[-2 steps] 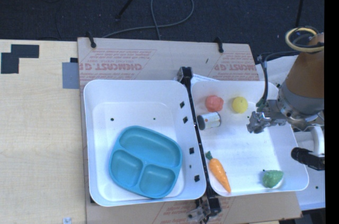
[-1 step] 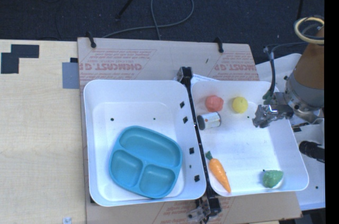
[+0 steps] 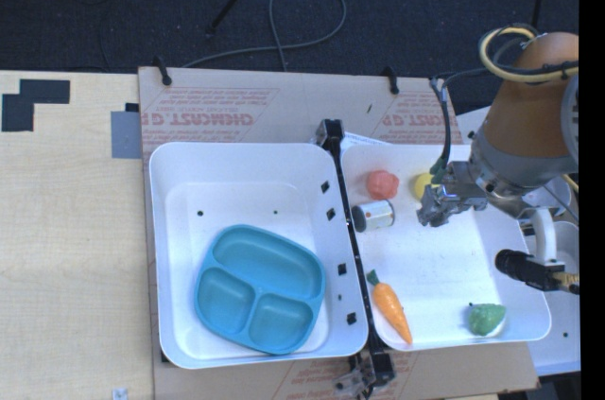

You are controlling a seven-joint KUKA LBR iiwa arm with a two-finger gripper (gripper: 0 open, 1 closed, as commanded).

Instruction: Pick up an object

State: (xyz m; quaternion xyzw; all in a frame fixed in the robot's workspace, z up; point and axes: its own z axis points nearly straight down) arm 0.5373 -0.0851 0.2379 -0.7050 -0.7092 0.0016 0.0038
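Claw low in right bin, beside yellow object; finger state cannot be told. Toy carrot lies at the bin's front-left.

Glossy blue plastic tray in a smooth white bin; shiny metal can.

Robotics lab: bench w/ two white bins, cardboard backing, loose cables on dark carpet.

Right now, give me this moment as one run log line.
gripper: over right bin, near yellow object | nothing seen held | carrot, green object untouched | blue tray in left bin
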